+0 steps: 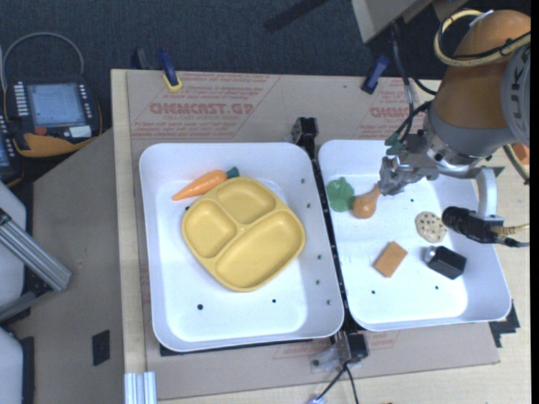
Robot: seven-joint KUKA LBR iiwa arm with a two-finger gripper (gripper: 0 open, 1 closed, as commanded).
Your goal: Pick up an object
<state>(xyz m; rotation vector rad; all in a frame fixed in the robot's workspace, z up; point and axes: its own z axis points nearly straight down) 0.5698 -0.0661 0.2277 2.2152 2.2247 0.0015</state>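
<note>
We see the hand low over the right bin, near its upper left part, and whether it grips anything we cannot tell. Just beside its tip lies an orange-brown drumstick-shaped toy, with a green toy vegetable close to the bin's left wall. An orange block lies in the middle, well apart from the walls, with free room around it. A speckled cookie and a black block sit toward the right side, under a black part of the arm. In the left bin a yellow divided plate takes the centre, and a toy carrot touches its upper edge. The counter is brown board.
</note>
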